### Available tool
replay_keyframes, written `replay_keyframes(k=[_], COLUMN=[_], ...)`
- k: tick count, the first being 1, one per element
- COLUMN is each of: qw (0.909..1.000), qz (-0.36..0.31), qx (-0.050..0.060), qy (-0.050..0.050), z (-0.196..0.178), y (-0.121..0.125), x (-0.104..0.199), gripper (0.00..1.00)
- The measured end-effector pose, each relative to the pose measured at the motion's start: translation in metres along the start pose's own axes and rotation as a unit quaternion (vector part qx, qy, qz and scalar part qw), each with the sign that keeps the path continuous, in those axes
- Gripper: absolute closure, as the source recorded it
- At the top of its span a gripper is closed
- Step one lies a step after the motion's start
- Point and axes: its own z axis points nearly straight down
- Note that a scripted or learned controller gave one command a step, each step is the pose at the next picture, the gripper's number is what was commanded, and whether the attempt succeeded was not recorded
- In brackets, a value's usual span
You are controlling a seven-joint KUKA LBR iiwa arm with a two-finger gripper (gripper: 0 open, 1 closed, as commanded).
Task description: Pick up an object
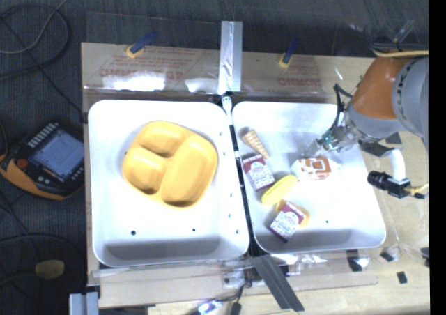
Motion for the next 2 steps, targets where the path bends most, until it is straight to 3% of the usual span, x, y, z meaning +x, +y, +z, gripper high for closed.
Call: replay_keyframes(k=[1, 2], qw=[0.9986, 0.9917], qz=[0.052, -0.129], qx=[0.000, -0.001], qy=[-0.004, -0.006], z=[-0.002, -0.004], y=[-0.049, -0.105], x=[0.056, 0.035], gripper=[1.00, 1.00])
